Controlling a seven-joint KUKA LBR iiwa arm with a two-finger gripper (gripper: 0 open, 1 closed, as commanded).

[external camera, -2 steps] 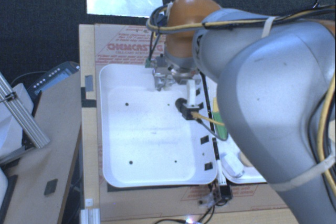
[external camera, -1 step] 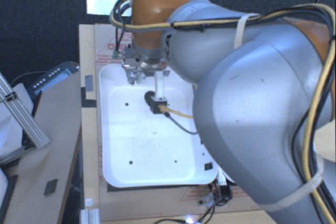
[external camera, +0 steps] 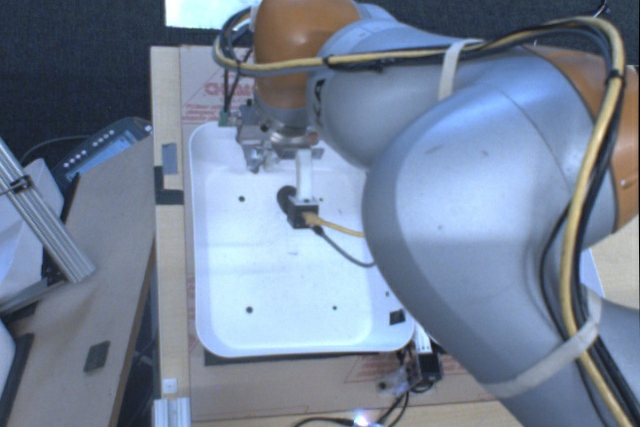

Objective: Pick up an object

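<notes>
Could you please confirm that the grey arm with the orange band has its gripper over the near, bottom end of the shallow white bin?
Not quite. In the camera view, the grey arm with the orange band has its gripper over the far, top end of the shallow white bin, not the near, bottom end.

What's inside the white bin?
The white bin shows a few dark dots on its floor and a small black piece by the near right corner. The gripper hangs over its far end. The grey arm covers the right side, so anything there is hidden.
</notes>
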